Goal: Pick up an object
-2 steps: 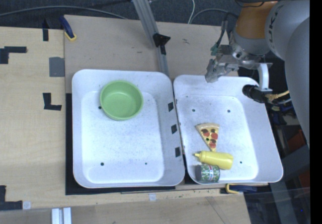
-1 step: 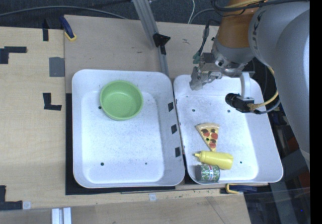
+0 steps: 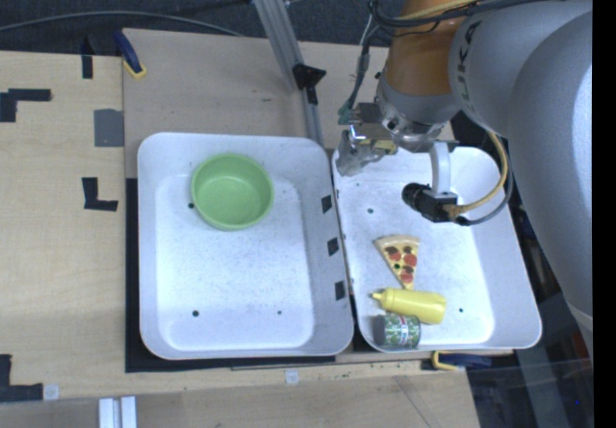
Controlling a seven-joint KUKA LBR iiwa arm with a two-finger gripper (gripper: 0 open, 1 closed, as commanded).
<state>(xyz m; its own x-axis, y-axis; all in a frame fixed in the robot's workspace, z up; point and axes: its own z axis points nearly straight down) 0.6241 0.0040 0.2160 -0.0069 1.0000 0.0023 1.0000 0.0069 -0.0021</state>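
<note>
A green bowl [image 3: 231, 190] sits in the left bin [image 3: 173, 253], toward its back. The right bin [image 3: 481, 263] holds a toy pizza slice [image 3: 399, 260], a yellow mustard bottle [image 3: 411, 302] lying on its side, and a small green can [image 3: 397, 331] at the front edge. My gripper [image 3: 354, 159] hangs from the orange wrist at the back left corner of the right bin, above the bin floor and well behind the pizza slice. Nothing shows between its fingers.
A grey metal pole [image 3: 279, 32] slants from the top of the view down to the bins' shared back edge. The big grey arm [image 3: 539, 80] covers the right bin's back right part. Black tape marks [image 3: 91, 193] lie on the bench at left.
</note>
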